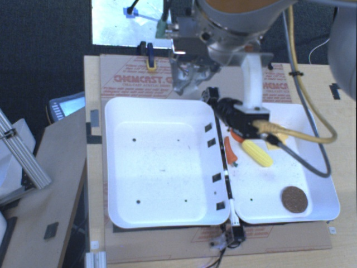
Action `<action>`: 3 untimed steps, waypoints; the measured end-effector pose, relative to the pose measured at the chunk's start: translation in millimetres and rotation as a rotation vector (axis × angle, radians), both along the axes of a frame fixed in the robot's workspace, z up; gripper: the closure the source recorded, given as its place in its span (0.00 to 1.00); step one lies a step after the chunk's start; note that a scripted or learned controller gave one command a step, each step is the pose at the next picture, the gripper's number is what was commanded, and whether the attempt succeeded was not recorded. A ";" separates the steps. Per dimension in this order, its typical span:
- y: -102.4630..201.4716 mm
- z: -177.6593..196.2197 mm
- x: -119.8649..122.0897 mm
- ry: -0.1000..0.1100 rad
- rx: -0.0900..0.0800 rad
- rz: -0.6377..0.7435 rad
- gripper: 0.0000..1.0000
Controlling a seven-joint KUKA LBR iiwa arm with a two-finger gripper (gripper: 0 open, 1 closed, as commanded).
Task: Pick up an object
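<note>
A robotics lab bench, and we are looking down on it.

We are seeing a wooden bench bearing two shallow white bins side by side on a board printed "CHEMCAST", with the grey robot arm hanging over them, a yellow cable and a dark hose trailing across the right-hand bin. Clamps are gripping the board's far edge, an aluminium extrusion rail is leaning at the left, and loose wires are lying at the near edge, against dark carpet-like flooring.
</note>
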State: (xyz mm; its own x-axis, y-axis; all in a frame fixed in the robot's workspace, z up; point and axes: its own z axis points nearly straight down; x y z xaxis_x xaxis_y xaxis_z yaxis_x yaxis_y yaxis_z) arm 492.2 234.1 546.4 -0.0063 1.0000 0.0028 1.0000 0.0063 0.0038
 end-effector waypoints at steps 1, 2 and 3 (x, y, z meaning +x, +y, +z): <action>-0.1 -0.4 0.0 0.001 -0.001 0.000 0.00; -0.1 -0.4 0.0 0.001 -0.001 0.000 0.00; -0.1 -0.4 0.0 0.001 -0.001 0.000 0.00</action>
